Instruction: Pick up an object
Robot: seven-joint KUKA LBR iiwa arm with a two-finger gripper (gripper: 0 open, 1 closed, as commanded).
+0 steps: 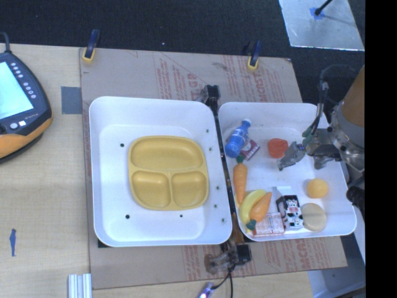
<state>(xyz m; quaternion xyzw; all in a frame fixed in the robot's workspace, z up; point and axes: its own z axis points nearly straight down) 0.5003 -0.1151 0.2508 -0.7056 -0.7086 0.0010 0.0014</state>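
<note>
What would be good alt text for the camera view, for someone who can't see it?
A robot hand hangs over the right white bin, which holds toy food: a blue bottle, carrots, a banana and a red piece. The left white bin holds a yellow divided tray.

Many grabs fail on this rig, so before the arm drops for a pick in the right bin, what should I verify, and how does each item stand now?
1. Pincer over the right bin: ok.
2. Nothing between its fingers: ok, they look bare.
3. Finger opening wide enough: cannot tell.
4. A target nearby: ok, the red piece lies just to its left.
5. That target clear of neighbours: ok, bare floor around it; the blue bottle lies apart.
6. Yellow divided tray in the left bin out of the way: ok.
</note>
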